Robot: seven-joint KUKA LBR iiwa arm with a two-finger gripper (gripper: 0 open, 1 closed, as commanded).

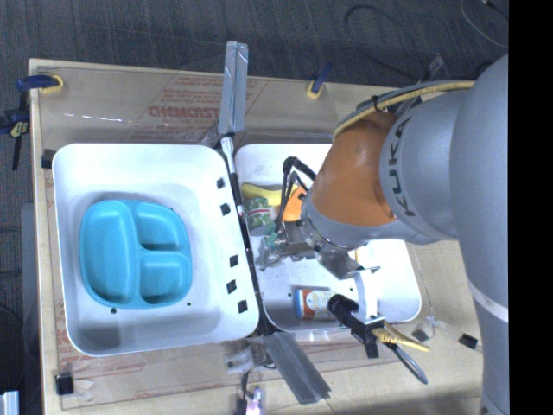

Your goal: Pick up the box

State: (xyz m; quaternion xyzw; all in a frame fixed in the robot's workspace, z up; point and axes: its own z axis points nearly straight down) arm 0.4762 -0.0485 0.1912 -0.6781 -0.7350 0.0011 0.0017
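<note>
bins (138, 167): 2 | blue tray (136, 252): 1 | box (312, 302): 1, maybe

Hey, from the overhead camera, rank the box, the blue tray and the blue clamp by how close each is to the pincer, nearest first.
1. Box: right bin, just below the pincer.
2. Blue tray: left bin, across the divider from the pincer.
3. Blue clamp: bench's top left corner, outside the bins.

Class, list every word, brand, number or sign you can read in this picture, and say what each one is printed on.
"KUKA": on the grey arm, running down its casing beside the orange band.
"CHEMCAST": in faded red on the bench's board behind the bins; the smaller print around it is too blurred to read.
The box in the right bin has a printed label, too small to read.
</note>
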